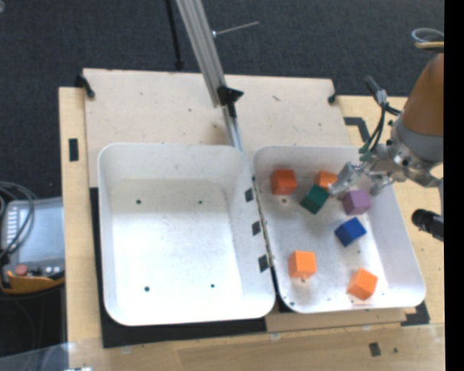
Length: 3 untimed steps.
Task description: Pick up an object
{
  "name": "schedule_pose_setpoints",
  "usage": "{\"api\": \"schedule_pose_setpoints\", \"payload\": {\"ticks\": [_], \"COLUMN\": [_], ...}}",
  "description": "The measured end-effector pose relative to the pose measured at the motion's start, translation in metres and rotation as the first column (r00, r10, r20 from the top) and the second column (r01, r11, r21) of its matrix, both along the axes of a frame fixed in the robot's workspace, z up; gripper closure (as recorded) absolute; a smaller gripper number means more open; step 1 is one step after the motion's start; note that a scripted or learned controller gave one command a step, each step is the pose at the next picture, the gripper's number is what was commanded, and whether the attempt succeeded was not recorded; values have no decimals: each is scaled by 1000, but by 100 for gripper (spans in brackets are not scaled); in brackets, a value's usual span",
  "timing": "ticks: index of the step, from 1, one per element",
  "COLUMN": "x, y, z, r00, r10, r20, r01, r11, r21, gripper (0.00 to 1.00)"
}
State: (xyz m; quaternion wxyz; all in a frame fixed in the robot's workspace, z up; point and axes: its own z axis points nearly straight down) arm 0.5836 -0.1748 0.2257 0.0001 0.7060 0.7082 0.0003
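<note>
Purple cube [357, 201], at the gripper's [348, 180] five o'clock, looks light and rigid; you'd pinch opposite flat faces, finger state unclear.

No text, label, brand, number or sign is legible anywhere on the bench, bins, blocks or arm.

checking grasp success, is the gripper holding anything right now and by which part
Cannot be told. The gripper sits low beside the purple block, but no block shows between its fingers.
</note>
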Motion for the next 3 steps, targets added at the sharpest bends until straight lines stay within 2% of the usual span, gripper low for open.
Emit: {"api": "schedule_pose_setpoints", "payload": {"ticks": [1, 3], "x": [0, 10], "y": [0, -7], "z": [0, -98], "r00": [1000, 1000], "r10": [0, -4], "r20": [0, -4], "r01": [0, 4], "r11": [1000, 1000], "r21": [0, -2], "gripper": [0, 0]}}
